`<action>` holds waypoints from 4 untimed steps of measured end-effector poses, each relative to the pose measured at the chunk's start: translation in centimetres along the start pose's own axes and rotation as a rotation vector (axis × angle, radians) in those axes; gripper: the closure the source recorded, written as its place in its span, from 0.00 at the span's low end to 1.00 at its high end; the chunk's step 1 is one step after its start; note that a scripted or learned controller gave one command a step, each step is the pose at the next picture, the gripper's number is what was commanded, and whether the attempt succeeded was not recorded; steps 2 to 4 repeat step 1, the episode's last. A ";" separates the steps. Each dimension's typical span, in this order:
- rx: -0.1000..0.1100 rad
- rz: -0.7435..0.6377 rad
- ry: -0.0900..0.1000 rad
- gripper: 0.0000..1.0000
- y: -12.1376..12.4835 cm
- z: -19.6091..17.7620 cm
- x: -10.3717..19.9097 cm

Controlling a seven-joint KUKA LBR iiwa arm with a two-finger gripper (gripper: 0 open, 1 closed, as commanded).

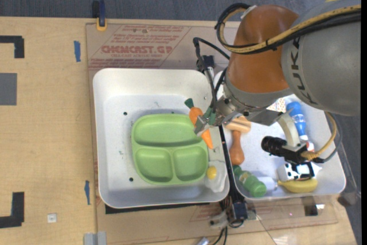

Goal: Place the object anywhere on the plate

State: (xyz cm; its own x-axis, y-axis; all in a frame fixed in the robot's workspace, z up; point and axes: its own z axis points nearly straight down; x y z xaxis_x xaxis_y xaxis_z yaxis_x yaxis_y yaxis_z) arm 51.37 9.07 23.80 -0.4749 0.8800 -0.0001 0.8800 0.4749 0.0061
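Tabletop bins: claw (207,121) is gripping a toy carrot (198,116) at the green plate's (166,149) right rim; release is remaining.

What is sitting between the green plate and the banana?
In the camera view, between the green plate and the banana lie a small yellow piece and a green toy.

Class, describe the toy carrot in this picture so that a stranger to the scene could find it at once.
Start at the left white bin, which holds a green divided plate. At the plate's upper right edge, under the gripper, lies the carrot. It alone is orange with a green top; the small piece near the plate's lower right corner is yellow.
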 end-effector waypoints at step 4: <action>0.004 0.004 -0.001 0.00 -0.2 0.1 -0.2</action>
